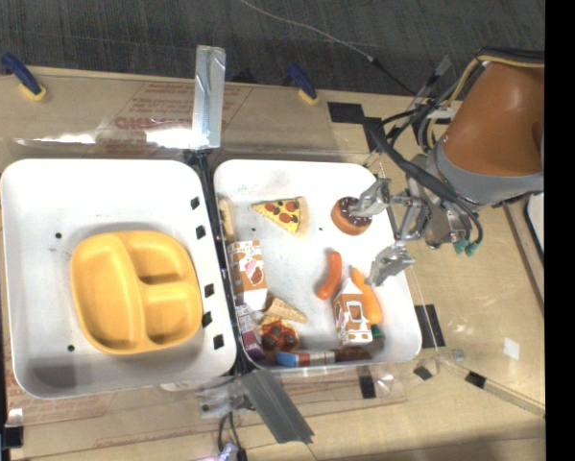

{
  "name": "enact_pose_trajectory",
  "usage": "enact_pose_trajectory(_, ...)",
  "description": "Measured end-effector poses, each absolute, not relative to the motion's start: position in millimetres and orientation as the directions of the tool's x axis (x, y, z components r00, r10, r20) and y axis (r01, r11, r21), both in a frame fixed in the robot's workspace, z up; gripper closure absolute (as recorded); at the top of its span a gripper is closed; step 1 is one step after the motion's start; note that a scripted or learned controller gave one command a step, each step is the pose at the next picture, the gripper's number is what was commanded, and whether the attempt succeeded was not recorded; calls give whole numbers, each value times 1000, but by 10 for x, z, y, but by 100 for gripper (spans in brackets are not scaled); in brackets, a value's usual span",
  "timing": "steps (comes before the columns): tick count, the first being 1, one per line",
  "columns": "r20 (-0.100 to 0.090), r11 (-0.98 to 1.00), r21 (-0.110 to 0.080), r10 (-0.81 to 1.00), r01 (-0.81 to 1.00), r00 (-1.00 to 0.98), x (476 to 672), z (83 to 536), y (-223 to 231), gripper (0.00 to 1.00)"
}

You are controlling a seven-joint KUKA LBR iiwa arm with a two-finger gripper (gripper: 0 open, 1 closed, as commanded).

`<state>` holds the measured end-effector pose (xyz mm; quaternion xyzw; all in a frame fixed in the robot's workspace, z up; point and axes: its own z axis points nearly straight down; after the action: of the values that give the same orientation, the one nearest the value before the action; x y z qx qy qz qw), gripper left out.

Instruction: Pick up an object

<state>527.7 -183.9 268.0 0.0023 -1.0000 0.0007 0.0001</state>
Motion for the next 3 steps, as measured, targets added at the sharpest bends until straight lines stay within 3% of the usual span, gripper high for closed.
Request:
enact_pose_trajectory(1,5,998,1,55,55,-998,5081,1084,-2092,0)
enact_pose_trajectory(2,-19,995,-3,96,96,-995,4825,957,-1721,0)
enact_pose_trajectory(3,-3,999,1,-42,-42,-999,5558,928,-1296,0)
